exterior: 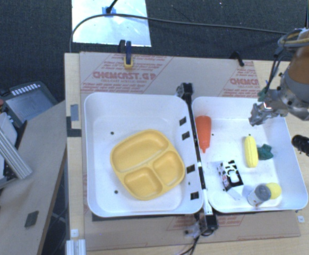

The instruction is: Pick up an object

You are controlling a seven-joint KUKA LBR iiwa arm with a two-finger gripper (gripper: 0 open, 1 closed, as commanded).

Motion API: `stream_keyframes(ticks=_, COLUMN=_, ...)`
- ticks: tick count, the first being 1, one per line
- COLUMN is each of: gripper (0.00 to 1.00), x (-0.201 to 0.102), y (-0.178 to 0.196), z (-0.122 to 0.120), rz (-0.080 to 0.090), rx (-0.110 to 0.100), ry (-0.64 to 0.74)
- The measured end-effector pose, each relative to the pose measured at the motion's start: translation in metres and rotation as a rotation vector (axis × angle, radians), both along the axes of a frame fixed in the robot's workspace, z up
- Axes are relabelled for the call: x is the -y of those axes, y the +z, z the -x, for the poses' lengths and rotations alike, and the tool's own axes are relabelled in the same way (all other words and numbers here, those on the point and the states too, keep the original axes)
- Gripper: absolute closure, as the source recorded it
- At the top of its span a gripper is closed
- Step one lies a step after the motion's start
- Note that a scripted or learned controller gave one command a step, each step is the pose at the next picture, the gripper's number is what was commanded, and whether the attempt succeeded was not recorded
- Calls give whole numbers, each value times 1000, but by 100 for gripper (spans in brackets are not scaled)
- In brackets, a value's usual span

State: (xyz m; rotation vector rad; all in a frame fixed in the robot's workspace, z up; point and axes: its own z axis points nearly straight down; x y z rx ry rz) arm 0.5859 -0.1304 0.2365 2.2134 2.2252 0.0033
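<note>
In the left bin (pixel 99 116) the yellow divided tray (pixel 146 163) looks light but wide and slick, so skip it. In the right bin (pixel 223 108) your likeliest pick is the orange carrot (pixel 203 132) at its nine o'clock: light, stiff, tapered; pinch across its thick top. At three o'clock lies the yellow corn (pixel 250 151), rounded and prone to roll. The hand (pixel 260 112) hovers near one o'clock, arm bent in from the right; I cannot tell its grip.

I read red "CHEMCAST GP" printed on the cardboard sheet (pixel 144 70) behind the left bin; similar red lettering shows behind the right bin, unclear to me; the small black-and-white packet (pixel 230 175) carries illegible marks.
</note>
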Motion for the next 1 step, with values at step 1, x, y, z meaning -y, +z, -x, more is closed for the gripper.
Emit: stream_keyframes(ticks=1, gripper=100, x=-45, y=-9, z=9, rz=-2, rx=-3, ry=2)
